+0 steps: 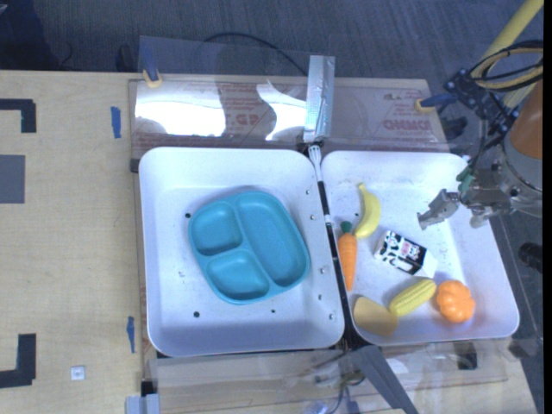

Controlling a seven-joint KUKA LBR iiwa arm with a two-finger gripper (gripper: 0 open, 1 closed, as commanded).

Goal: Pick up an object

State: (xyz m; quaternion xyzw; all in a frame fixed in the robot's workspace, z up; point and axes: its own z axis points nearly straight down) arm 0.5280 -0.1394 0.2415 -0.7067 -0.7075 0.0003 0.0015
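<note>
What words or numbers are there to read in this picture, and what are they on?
No text here reads clearly.
Clear panel behind the bins: reddish print at two spots, mirrored and blurred; not readable.
Small black and white packet in the right bin: white marks, too small to read.
Banana, carrot, blue divided plate: no writing seen.

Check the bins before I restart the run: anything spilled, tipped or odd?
Nothing stands out. The blue divided plate lies flat in the left bin. The banana, carrot and other toys lie loose inside the right bin, none over its rim.
</note>
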